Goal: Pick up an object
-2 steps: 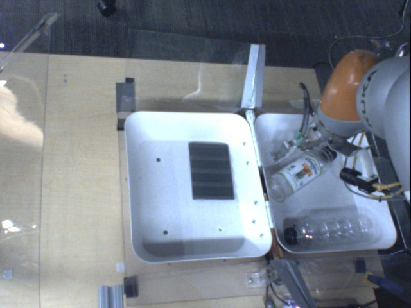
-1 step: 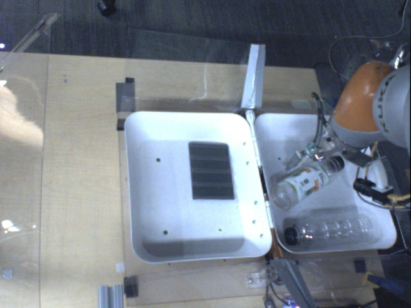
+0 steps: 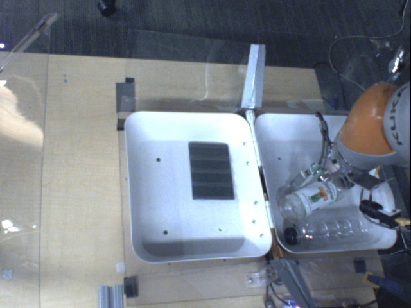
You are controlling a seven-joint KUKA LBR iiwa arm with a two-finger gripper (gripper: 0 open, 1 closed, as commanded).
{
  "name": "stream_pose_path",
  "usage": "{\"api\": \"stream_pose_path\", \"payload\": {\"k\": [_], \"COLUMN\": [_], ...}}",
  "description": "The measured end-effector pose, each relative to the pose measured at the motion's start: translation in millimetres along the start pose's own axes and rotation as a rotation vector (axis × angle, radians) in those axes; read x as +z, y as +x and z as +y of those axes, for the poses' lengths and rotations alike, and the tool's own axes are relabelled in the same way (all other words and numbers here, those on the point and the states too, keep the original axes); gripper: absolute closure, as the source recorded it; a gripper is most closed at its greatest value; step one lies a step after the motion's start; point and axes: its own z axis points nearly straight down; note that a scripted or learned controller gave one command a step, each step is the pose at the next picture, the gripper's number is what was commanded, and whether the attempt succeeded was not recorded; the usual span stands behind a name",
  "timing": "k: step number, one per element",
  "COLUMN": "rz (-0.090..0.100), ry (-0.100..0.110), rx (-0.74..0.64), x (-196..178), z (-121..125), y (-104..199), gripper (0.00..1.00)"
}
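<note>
Gripper low in right bin, fingers seemingly pinching clear bottle near front rim; second bottle against front wall; left bin roomy around dark block.

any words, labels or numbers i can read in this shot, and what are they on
Nothing here can be read.
Clear bottle in the right bin: it has a label with green marks, too small and blurred to read.
Second clear bottle with a dark cap: no label that I can make out.
Dark ribbed block in the left bin: no print visible.
</note>
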Motion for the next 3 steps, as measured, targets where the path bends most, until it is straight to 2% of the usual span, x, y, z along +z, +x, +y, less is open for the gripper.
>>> {"api": "stream_pose_path", "payload": {"k": [1, 2, 3], "rz": [0.001, -0.002, 0.001], "ry": [-0.001, -0.009, 0.002], "rx": [0.171, 0.165, -0.060], "x": [1, -12, -97], "z": [54, 57, 131], "y": [23, 23, 33], "gripper": [0.00, 1.00, 1.00]}}
